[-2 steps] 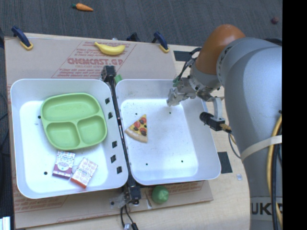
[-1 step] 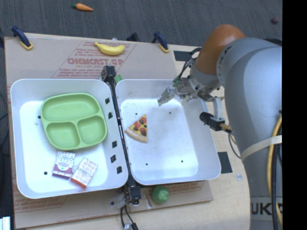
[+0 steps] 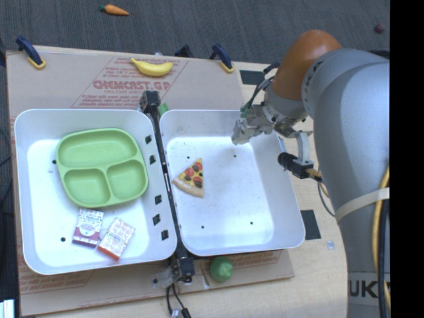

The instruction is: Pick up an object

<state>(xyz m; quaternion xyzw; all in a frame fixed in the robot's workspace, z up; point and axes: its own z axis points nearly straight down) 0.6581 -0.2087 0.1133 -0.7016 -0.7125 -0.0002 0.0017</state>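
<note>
A toy pizza slice [image 3: 191,177] lies in the right bin [image 3: 278,207], near its left wall. My gripper [image 3: 241,133] hovers over the bin's far right part, well to the right of and beyond the slice. Nothing shows between its fingers. In the left bin [image 3: 26,177] sit a green divided plate [image 3: 101,165] and two small packets, one dark red [image 3: 88,227] and one lighter red [image 3: 116,237], near the front.
A toy banana [image 3: 152,65] rests on the cardboard behind the bins. A green ball [image 3: 221,268] sits at the bench's front edge. A small carrot [image 3: 115,9] lies on the floor beyond. Blue clamps [image 3: 30,52] hold the board's far edge.
</note>
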